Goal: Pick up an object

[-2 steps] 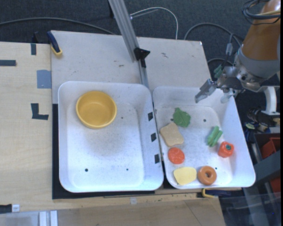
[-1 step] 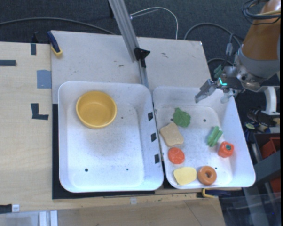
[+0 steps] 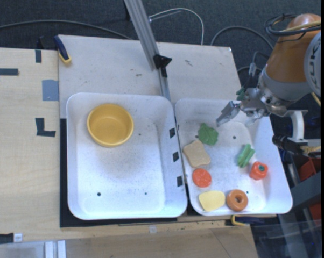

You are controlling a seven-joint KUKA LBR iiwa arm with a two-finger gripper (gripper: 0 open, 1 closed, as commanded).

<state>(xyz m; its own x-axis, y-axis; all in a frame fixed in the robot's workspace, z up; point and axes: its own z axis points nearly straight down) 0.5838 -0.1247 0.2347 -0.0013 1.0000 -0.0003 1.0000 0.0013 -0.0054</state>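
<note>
The pincer (image 3: 225, 115) hangs above the right bin (image 3: 277, 198) near green broccoli (image 3: 208, 135); its grip can't be told

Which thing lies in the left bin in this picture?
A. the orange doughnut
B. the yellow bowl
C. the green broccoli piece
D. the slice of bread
B: the yellow bowl stands in the left bin, while the bread, doughnut and broccoli all lie in the right bin.
</note>
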